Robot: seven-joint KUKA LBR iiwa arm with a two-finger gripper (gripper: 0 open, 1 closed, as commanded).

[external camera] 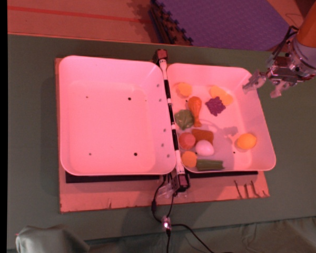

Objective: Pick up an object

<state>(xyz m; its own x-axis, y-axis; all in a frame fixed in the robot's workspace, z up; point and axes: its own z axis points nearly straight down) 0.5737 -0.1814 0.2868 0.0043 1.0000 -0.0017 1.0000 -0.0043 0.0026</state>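
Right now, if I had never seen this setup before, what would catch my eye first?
Probably the cluster of small colourful toy foods in the shallow white bin on the right, such as the purple bunch of grapes and the round yellow-orange fruit. Next, the grey arm's two-finger claw, open, hangs over that bin's far right corner. The shallow white bin on the left looks bare beside it.

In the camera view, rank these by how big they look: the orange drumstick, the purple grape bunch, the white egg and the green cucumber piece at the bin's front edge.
1. Orange drumstick, clearly longest.
2. Green cucumber piece.
3. Purple grape bunch and white egg: too alike to separate.
All lie in the right bin, so nearness matters little.
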